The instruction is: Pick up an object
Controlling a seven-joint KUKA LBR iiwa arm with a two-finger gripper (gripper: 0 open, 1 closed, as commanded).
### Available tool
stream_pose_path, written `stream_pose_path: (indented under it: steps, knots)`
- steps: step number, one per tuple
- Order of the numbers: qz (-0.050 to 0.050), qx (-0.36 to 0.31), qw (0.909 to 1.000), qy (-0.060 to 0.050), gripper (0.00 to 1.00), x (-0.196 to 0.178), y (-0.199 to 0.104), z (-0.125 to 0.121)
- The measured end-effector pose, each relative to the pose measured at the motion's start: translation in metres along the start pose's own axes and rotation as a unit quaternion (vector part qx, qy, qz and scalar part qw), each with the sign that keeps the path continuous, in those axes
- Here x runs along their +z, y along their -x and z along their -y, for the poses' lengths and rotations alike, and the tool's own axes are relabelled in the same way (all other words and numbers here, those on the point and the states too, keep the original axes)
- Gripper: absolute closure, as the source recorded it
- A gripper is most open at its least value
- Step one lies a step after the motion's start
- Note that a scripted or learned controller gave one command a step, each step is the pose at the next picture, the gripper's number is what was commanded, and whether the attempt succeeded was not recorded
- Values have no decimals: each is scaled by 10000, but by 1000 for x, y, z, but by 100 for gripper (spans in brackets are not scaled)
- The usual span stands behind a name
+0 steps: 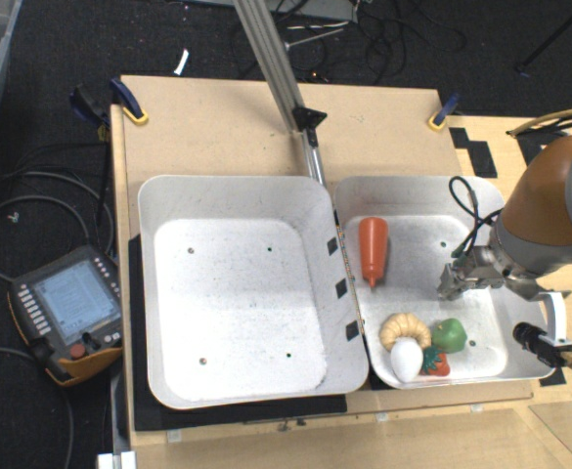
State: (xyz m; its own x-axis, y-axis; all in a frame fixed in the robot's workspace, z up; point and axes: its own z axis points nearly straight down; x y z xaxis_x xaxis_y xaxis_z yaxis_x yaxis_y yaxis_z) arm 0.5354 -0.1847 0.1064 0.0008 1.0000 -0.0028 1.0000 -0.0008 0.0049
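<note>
Your gripper (454, 279) sits low inside the right bin (481, 231), near its right wall, and you cannot tell whether it is spread or closed; nothing shows in its grasp. Count two white bins: the left bin (237, 291) and the right one, side by side with their rims overlapping in the middle. Count five objects, all in the right bin. One carrot (373, 249) lies lengthwise near the left wall, well apart from the gripper. Four more cluster at the near edge: a croissant (405, 328), a white egg (406, 361) just below it and touching it, a green pepper (450, 335) beside the croissant, and a small red and teal piece (434, 363) tucked between egg and pepper. That cluster lies just below and left of the gripper. Your arm (550, 208) reaches in from the right, its orange band above the wrist, with black cable looping over the bin's far right corner. On the worktop (227, 130) a slanted metal pole (276, 66) runs down to the bins' far seam. Left of the worktop, a pendant (66, 306) lies on the floor.
</note>
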Motion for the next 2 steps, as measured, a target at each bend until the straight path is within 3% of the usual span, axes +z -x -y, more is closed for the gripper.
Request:
stream_pose_path:
  steps: [2]
  knots:
    - [-2, -22, 10000, 6, 100, -104, -6, -8]
